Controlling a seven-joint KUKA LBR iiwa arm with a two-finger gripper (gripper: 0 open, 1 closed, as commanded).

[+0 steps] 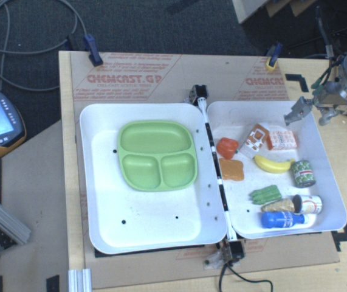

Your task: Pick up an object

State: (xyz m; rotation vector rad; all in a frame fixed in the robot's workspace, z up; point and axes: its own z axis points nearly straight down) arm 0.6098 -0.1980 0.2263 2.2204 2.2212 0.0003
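Tool poised over the right bin's upper right corner, nothing picked yet.

The tool's two fingers look spread, one slanting left over the bin rim, the other to its right, with nothing between them. This reads as the approach step: the candidate objects lie in the right bin, lower and left of the tool: a small carton touching a red-and-white packet, a tomato-like red piece, an orange wedge, a banana, a green can, a green pod-like item and a blue-and-white bottle. The next move likely calls for travelling down-left and descending over one item; the banana sits fairly apart. The left bin holds a green divided tray. The arm is cut off at the right edge of the frame; labels are too small to read.
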